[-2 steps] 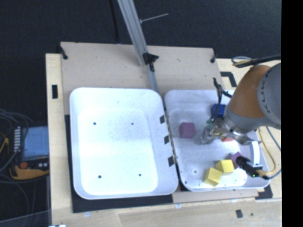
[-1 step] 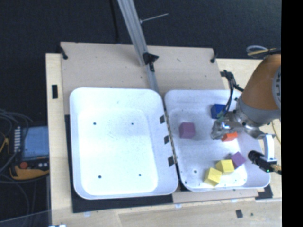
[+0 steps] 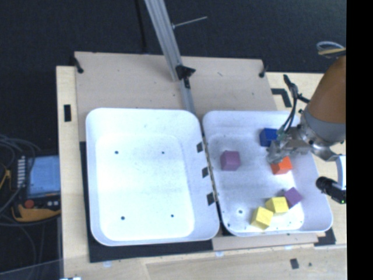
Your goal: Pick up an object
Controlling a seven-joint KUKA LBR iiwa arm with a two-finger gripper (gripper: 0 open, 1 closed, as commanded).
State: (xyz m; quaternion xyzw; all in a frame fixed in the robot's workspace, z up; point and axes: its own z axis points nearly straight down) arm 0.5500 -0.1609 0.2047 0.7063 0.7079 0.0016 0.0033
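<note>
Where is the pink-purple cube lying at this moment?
The pink-purple cube lies alone in the right bin, near its left wall, well left of the blue cube and the orange cube.

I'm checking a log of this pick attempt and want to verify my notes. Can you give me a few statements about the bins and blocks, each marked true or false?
1. All the blocks lie in the right bin. True.
2. The gripper is over the left bin. False: it is over the right bin, between the blue block and the orange block.
3. There are two yellow blocks close together. True.
4. The purple block lies against the yellow ones. False: it sits alone near the bin's left wall; a second purple block is by the yellow ones.
5. There is a green block. False: blue, orange, purple and yellow ones show.
</note>
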